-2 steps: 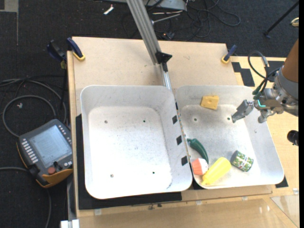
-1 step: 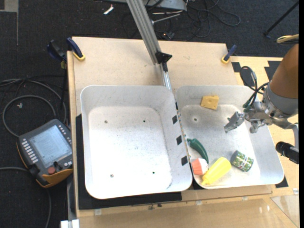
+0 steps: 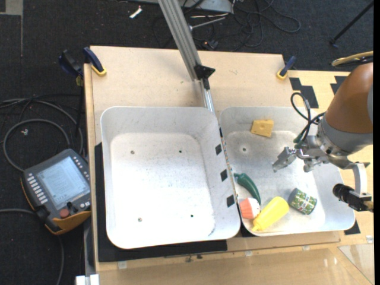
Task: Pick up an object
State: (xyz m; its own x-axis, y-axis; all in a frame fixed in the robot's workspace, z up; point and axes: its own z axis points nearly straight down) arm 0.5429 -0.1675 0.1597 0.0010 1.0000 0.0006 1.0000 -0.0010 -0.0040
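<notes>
I read this as the approach step; my end effector (image 3: 292, 158) hangs over the right bin (image 3: 332, 221), nothing between its fingers, though I cannot tell how wide they stand; the can (image 3: 303, 200) lies nearest, toward the bench's front right corner; next I must descend over it.
</notes>
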